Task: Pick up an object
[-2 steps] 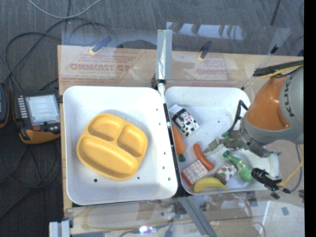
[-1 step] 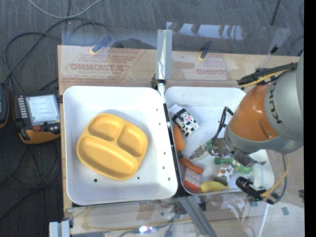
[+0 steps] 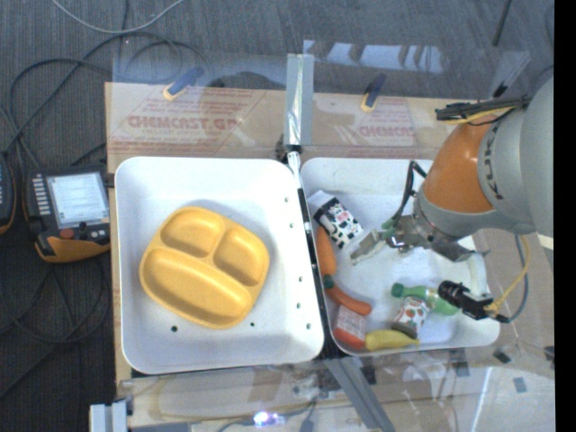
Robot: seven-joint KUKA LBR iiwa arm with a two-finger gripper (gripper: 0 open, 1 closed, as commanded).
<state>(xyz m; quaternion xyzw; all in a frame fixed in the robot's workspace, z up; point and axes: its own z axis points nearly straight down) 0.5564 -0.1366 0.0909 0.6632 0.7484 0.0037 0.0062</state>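
While the grey arm (image 3: 513,165) with its orange band reaches in from the right, its gripper (image 3: 371,246) hangs over the middle of the right-hand white bin (image 3: 360,171), fingers parted a little and pointing toward the bin's left side. Nothing sits between the fingers (image 3: 363,249); they grip nothing.

Just to the left of the fingertips, close but not clearly touching, lies a small black-and-white cow-patterned carton (image 3: 337,221), tilted against the upper left part of the bin. Below it, an orange carrot (image 3: 326,252) runs along the bin's left wall. Farther down and to the right of the carrot, a second orange piece (image 3: 351,302) lies slantwise, with a red item (image 3: 349,337) beneath it at the lower edge. A yellow banana (image 3: 391,339) rests along the bin's bottom rim, touching a small red-and-white carton (image 3: 411,314) just above it. A green bottle (image 3: 423,293) lies on its side below the gripper body, near a black connector on the arm's cable.

All of these lie lower in the bin than the fingertips, well apart from them except the cow carton.

The left-hand white bin (image 3: 135,331) holds a yellow divided tray (image 3: 205,265), set at a slant near its centre. A handheld control pendant (image 3: 67,205) lies on the floor to the left of the bench.
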